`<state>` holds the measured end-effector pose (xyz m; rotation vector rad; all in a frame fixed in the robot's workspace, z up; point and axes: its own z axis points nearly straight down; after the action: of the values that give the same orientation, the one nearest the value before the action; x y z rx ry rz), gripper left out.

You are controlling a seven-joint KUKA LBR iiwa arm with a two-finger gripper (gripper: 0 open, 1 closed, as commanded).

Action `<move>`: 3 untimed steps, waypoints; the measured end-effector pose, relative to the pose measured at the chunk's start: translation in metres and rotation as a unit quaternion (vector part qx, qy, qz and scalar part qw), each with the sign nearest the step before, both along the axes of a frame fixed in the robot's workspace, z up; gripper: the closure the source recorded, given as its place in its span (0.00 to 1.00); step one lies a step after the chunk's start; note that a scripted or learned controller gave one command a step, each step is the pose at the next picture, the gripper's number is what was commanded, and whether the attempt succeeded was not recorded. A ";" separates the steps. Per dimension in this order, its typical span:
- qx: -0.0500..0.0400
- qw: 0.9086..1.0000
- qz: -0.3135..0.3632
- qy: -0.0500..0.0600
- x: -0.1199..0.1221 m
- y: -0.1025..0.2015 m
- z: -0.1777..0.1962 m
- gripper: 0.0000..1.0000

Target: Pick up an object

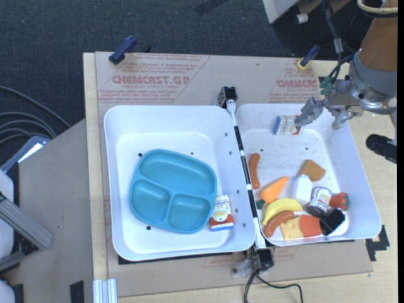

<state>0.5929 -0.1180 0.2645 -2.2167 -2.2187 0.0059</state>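
**Mia:** Look at the pile of toy food at the near end of the right bin. It is well away from the claw.

**Ben:** Then the orange carrot and the sausage, a bit closer to it.

**Mia:** And the little blue and white box at the far end, just beside the gripper, on its left!

**Ben:** I think it is going for that box. It looks like the reaching step. Nothing is lifted yet.

**Mia:** Is the claw open?

**Ben:** I can't tell from here (it's small and blurry). I see nothing held in it.

**Mia:** The box lies flat. Its long side runs across, pointing at the claw.

**Ben:** Next it must slide left over the box, go down, and squeeze its short sides.
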 end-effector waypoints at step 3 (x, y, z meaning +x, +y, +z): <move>0.000 1.000 0.000 0.000 0.029 -0.011 -0.176 0.00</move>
<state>0.6220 -0.1292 0.0881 -2.2174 -2.2172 0.0071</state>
